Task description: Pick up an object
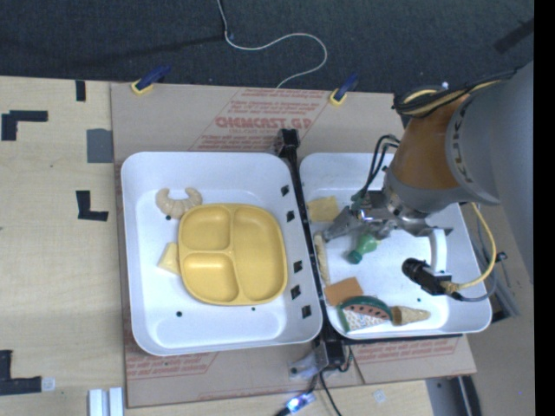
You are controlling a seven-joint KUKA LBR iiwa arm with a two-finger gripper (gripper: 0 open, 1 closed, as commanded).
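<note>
My gripper (pixel 357 229) hangs low over the middle of the right bin (pixel 460 319), its metal fingers pointing left. A small green bottle-shaped toy (pixel 362 247) lies just below and right of the fingertips, close to or touching them. A pale yellow wedge (pixel 323 208) sits at the bin's upper left. An orange square (pixel 344 289), a watermelon slice (pixel 364 312) and a cone-shaped piece (pixel 414 315) lie along the front of that bin. The view does not show whether anything sits between the fingers.
The left bin (pixel 143 232) holds a yellow divided plate (pixel 232 252), a tan croissant-like piece (pixel 177 201) and a yellow wedge (pixel 167 256) tucked beside the plate. The black clips of the divider (pixel 299 232) run between the bins. Cables loop off the arm at right.
</note>
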